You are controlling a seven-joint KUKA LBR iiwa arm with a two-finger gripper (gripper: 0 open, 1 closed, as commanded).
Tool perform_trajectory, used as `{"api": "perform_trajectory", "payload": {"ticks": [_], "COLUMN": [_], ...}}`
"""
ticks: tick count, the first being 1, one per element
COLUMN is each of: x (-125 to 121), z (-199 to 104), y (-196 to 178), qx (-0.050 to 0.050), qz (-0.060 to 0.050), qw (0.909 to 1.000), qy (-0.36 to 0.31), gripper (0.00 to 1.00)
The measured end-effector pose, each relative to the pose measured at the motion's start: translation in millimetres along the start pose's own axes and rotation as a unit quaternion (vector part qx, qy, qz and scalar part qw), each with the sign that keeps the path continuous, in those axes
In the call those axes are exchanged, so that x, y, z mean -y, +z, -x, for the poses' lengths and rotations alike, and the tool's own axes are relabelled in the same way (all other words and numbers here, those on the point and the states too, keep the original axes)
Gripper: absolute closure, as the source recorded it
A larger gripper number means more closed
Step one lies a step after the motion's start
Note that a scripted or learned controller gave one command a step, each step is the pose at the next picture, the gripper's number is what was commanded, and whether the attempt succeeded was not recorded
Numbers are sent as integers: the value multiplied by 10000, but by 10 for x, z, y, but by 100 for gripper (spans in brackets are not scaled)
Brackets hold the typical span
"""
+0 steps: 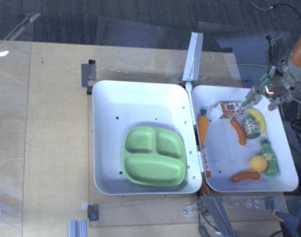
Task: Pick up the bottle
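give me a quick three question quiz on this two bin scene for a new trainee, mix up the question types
1. True or false: the green divided plate lies in the left bin.
2. Which item lies along the right bin's left wall? A) carrot B) banana C) green bottle
3. Fill in: the hand hovers over the right bin's ____ edge.

Key
1. True
2. A, the carrot; the green bottle is by the right wall
3. Far

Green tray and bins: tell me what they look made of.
Green tray: seemingly moulded plastic, semi-matte; one even colour, rounded compartments, soft sheen. Left bin and right bin: probably thin formed plastic, smooth white; rounded corners, faint gloss, though painted metal can't be excluded.
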State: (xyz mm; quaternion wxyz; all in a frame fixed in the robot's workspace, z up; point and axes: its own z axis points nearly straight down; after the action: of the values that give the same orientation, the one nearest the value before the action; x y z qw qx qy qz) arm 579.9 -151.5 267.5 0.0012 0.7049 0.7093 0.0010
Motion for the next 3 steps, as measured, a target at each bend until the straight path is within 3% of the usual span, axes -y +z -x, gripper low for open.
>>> {"api": "perform_trajectory", "payload": {"ticks": [1,2,3], "x": [-562,-583,-396], "z": [-114,-129,475], "y": [718,598,1566], "qx": [0,4,3], "qz": [1,37,-2], "qw": [9992,9992,10000], "qy": [-389,-410,73], "gripper": [0,100,100]}}
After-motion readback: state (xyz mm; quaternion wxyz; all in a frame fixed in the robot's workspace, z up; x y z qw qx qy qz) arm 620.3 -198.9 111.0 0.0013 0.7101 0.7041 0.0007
